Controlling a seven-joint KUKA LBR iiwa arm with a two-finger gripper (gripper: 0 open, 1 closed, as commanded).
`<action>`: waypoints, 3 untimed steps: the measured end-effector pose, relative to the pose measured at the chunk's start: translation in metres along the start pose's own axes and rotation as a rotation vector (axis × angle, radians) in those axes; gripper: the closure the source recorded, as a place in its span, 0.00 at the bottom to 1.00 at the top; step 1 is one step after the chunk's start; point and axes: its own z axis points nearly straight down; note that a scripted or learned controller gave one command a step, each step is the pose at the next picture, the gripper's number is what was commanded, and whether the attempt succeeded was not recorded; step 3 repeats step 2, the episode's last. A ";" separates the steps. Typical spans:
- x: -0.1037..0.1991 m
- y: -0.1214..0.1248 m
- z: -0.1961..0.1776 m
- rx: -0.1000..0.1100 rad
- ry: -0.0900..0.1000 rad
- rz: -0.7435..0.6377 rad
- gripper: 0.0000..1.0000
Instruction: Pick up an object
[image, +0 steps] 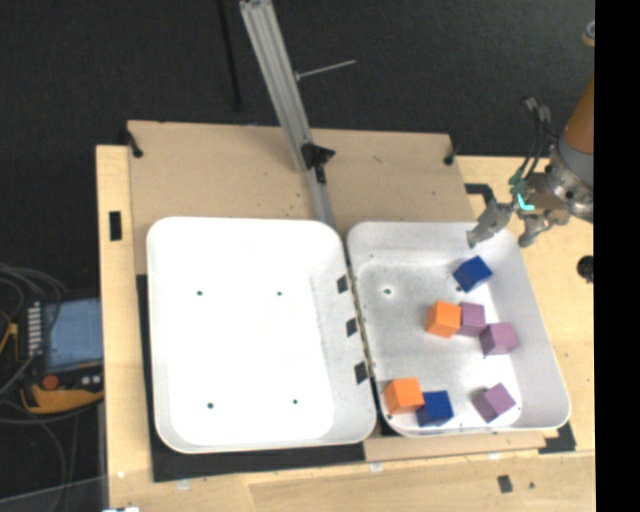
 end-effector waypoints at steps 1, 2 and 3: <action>-0.001 0.001 -0.003 -0.004 -0.004 -0.002 0.00; 0.000 -0.002 0.060 0.002 -0.001 0.001 0.00; 0.000 -0.002 0.060 0.002 -0.001 0.001 0.00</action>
